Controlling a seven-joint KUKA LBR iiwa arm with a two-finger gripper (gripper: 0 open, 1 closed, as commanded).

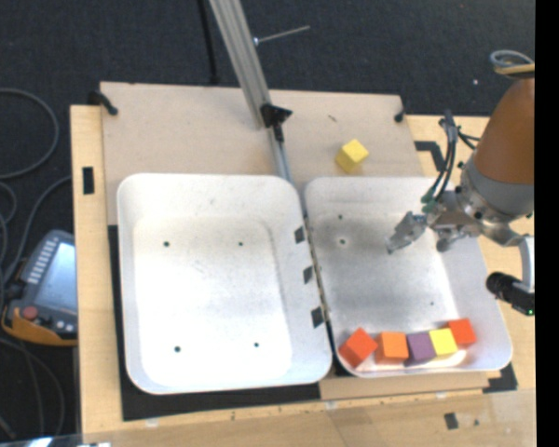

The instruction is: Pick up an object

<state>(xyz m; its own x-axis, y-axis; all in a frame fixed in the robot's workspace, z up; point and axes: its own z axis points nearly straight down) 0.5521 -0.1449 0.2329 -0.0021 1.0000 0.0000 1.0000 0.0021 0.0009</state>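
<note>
1. Reaching in from the right, the grey arm [508,156] with its orange band hangs over the right bin [354,250], claw [405,234] low above the bin's upper middle.
2. Whether that claw is open or closed cannot be told; it is a grey blur against the white floor, and nothing is seen between its tips.
3. Down along the right bin's near wall sits a tidy row of blocks: a red-orange block [359,345] at the left end, then an orange block [393,345], a purple block [419,346], a yellow block [443,342] and a second red-orange block [462,331] at the right end, each touching or just beside its neighbour.
4. All five lie well apart from the claw.
5. One more, a yellow cube [351,155], rests outside both bins on the tan surface [186,128], just beyond the right bin's far edge.
6. Over on the left, the left bin [214,277] sits beside its twin, and a slanted metal rail [242,45] runs down to the gap between them.
</note>
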